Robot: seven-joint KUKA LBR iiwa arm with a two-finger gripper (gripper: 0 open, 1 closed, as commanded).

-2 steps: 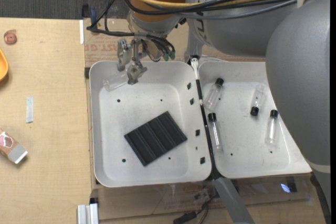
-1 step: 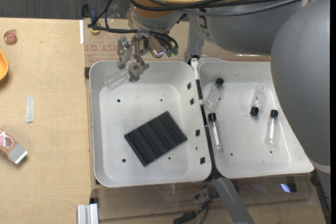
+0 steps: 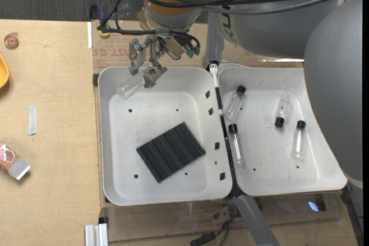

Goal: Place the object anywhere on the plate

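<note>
A robot gripper [image 3: 143,69] hangs over the left bin's [image 3: 109,141] far-left corner, fingers closed on a clear vial [image 3: 129,88]. A black ridged plate [image 3: 170,151] lies below-right of it.

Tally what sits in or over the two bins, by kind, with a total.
Clear tubes with black caps, right bin: 4
Clear tube at the gripper, over the left bin: 1
Black ribbed plate, left bin: 1
Total: 6

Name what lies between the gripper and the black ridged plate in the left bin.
Bare white bin floor separates gripper from plate, seen in the camera view.
</note>
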